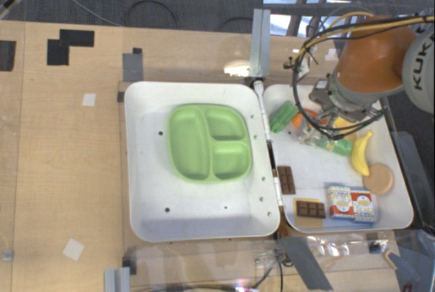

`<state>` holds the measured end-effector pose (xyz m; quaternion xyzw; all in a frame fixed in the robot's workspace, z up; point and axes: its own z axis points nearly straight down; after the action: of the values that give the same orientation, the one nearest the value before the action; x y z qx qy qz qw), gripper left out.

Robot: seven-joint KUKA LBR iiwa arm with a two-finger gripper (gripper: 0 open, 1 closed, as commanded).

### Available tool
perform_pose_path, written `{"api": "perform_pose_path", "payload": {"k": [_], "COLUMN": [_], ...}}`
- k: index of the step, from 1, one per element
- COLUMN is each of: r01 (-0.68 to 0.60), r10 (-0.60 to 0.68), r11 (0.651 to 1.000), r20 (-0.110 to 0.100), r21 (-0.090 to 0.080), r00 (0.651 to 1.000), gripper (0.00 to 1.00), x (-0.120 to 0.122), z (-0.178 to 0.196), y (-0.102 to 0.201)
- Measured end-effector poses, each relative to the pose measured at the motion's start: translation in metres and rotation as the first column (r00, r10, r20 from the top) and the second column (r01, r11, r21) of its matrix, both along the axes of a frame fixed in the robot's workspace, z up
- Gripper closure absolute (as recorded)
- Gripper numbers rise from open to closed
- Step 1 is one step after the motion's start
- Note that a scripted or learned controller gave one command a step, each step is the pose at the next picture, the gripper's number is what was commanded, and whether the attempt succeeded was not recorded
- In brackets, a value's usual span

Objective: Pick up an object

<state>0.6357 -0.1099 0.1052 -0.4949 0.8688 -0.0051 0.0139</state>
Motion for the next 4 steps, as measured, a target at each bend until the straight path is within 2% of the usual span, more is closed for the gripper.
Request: {"api": "perform_pose_path", "payload": {"k": [1, 2, 3, 4], "r01": [-0.212, -0.211, -0.406, -0.494], "r10": [0.212, 0.211, 0.405, 0.494], "r11": [0.977, 0.977, 0.914, 0.869], "r20": [-0.008, -0.017, -0.025, -0.014], "r21": [-0.008, -0.005, -0.004, -0.012], "r00": [0.977, 0.977, 0.914, 0.869], "gripper": [1.00, 0.00, 0.00, 0.00], "x": [0.028, 0.027, -0.037, 0.035], "z": [0.173, 0.168, 0.080, -0.014], "y": [0.022, 0.022, 0.002, -0.005]}}
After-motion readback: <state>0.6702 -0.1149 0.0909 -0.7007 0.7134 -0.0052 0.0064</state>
